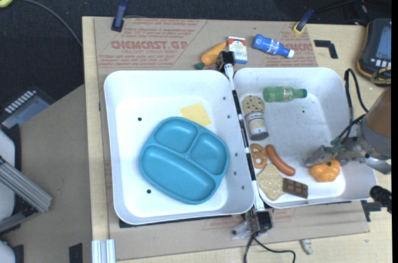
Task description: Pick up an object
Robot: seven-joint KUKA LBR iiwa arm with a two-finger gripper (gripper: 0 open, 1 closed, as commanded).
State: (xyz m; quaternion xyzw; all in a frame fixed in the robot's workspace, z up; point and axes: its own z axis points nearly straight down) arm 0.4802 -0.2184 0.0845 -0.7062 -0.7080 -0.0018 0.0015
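The orange pepper (326, 171) sits in the right bin (323, 84), near its front right corner. It is round and squat, so no long side shows, and its green stem points up toward the claw. In the left bin (124, 91) lie a blue tray (183, 159) and a yellow cheese slice (196, 113). The right bin also has a green bottle (283, 94) lying on its side, a sausage (280, 160) and a chocolate bar (295, 188). The claw (324, 156) is right over the pepper, touching its top. I cannot tell how wide it is.
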